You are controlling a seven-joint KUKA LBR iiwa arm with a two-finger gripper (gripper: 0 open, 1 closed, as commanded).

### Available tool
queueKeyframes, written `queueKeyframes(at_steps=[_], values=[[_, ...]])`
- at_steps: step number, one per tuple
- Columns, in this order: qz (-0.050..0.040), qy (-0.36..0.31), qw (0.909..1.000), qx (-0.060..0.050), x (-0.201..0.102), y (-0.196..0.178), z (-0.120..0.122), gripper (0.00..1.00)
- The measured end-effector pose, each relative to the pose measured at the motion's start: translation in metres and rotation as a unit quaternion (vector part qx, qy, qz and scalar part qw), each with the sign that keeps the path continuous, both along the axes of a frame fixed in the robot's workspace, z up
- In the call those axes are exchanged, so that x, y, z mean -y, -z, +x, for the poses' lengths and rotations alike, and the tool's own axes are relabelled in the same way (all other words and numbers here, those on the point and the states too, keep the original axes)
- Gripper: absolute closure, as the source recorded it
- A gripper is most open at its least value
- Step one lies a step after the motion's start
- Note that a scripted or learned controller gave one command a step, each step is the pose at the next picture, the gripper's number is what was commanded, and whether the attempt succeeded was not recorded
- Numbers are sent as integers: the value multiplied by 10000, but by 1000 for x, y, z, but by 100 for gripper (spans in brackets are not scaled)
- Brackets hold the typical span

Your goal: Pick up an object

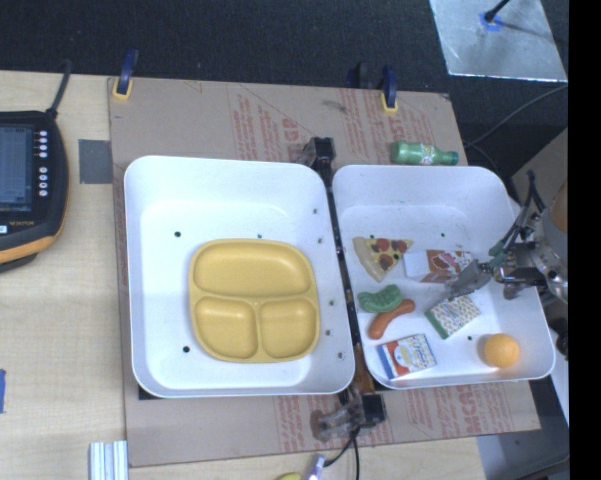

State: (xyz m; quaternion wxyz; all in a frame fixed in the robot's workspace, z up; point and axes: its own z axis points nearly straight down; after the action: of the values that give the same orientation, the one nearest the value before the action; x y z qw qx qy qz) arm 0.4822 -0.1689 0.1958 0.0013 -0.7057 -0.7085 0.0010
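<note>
The right bin [480, 180] holds several small items: a pizza slice [382, 253], a red and white packet [445, 263], a green pickle-like piece [380, 296], a red sausage [391, 316], a green and white box [453, 314], a blue and red carton [408, 355] and an orange ball [500, 350]. My gripper [477, 276] reaches in from the right edge. It hangs low over the bin, just above the green and white box and beside the red and white packet. Nothing is visibly held.
The left bin [160, 198] carries a yellow divided tray [252, 298]. A green bottle [425, 153] lies on the cardboard behind the right bin. A teach pendant [15, 193] sits at the far left. Clamps hold the cardboard at its back edge.
</note>
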Motion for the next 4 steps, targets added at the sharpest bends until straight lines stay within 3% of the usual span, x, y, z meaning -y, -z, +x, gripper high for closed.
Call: queueKeyframes(at_steps=[1,2,3,4], values=[[-3,-11,10000,-8,-24,94,49,0],[0,4,10000,7,22,104,99,0],[3,-8,10000,8,42,104,151,0],[52,19,9999,-145,43,104,169,0]])
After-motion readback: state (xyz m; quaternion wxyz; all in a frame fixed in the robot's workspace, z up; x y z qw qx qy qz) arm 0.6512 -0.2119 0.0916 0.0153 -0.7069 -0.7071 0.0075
